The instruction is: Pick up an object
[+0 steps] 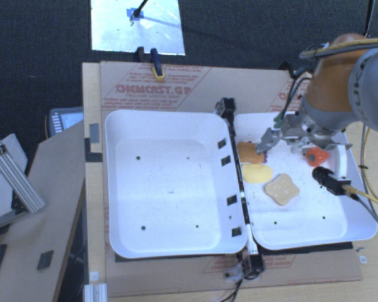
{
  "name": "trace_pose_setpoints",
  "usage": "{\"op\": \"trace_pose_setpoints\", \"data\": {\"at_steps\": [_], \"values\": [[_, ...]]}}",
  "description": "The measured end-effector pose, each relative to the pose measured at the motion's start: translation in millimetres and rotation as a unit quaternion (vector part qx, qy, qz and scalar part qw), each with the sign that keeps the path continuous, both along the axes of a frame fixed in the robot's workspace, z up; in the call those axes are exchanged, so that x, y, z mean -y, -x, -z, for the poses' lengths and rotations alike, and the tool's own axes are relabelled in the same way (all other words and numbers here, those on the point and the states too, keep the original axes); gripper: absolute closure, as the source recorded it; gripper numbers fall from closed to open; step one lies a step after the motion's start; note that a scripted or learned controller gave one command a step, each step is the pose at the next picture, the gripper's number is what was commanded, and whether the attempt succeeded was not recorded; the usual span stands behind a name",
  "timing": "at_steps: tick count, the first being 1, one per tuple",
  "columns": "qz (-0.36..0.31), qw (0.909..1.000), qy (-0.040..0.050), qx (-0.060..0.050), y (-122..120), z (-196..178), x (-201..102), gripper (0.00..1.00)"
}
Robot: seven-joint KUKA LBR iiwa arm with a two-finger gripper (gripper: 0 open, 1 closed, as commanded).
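The right bin (340, 231) holds an orange rounded piece (249, 151) by its left wall. A flat yellow piece (257, 173) lies just below it, and a tan toast-shaped piece (281, 189) further down. A small red-orange object (315, 156) sits to the right, partly under the arm. My gripper (268, 142) hangs low over the bin's upper left, its tip just right of and touching or nearly touching the orange piece. I see nothing held in it.
The left bin (113, 168) lies beside the right one, their walls meeting along a ridge with black clips (230, 162). A black connector with a cable (329, 181) sits over the right bin's right side. A shiny plate (137, 17) lies beyond the bench.
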State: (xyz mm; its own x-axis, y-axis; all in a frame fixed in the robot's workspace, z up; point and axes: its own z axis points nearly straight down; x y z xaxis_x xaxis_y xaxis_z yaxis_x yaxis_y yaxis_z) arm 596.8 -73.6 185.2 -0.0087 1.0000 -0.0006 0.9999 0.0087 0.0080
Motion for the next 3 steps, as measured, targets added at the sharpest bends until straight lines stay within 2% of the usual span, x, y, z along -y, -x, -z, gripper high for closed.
{"op": "trace_pose_setpoints", "data": {"at_steps": [1, 2, 3], "values": [[0.000, 1.0000, -0.0012, -0.004, 8.8, 1.0, -52.3, 0.00], [0.002, 1.0000, -0.0005, -0.002, 7.9, -10.2, -48.8, 1.00], [0.000, 1.0000, -0.0018, 0.002, 26.4, -115.6, -95.7, 1.00]]}}
